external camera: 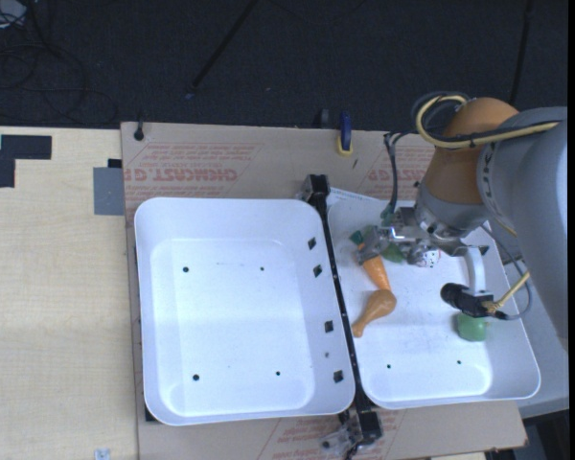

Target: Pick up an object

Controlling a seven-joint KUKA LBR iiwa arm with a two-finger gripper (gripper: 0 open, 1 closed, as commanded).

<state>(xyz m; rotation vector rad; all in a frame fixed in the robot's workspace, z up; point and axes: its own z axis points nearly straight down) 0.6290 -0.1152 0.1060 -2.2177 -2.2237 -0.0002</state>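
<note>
My gripper (383, 241) is low over the far left part of the right bin (431, 377). It hangs over a small green and grey thing (391, 250). Just below it lies an orange carrot-like piece (376, 273). A tan, drumstick-shaped object (374, 311) lies nearer the front, next to the divider. A white die with dark dots (427, 257) sits to the gripper's right. A green round object (473, 328) rests by the bin's right wall. I see nothing lifted off the bin floor.
The left bin (230, 305) stands beside the right one, with a black divider strip (333, 295) between them. The grey arm with its orange band (465, 161) fills the space above the right bin's far right corner.
</note>
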